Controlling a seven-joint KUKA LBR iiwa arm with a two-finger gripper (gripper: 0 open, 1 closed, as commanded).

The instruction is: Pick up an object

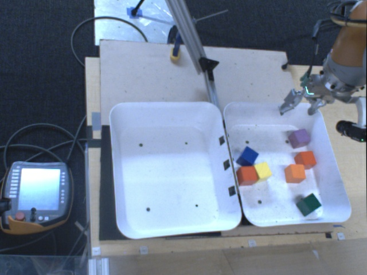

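The small purple cube (299, 137), matte and blocky like the rest, is the object nearest your gripper (302, 103); it sits toward two o'clock in the right-hand shallow white bin (338, 171), clear of the others. The two-finger gripper hangs above that bin's back rim at about twelve o'clock from the cube, its fingers spread apart with nothing between them, though at this slant the tips are small and I would not swear to how wide.

Watch the rim: a straight drop from there could land a finger on the bin wall rather than beside the cube. The cube's faces look turned slightly off square, so fingers closing on its corners may squirt it away.

The blue cube (248, 155), red-orange cube (247, 175) and yellow cube (262, 171) crowd together at nine o'clock; a grab there would likely jam or shove neighbours.
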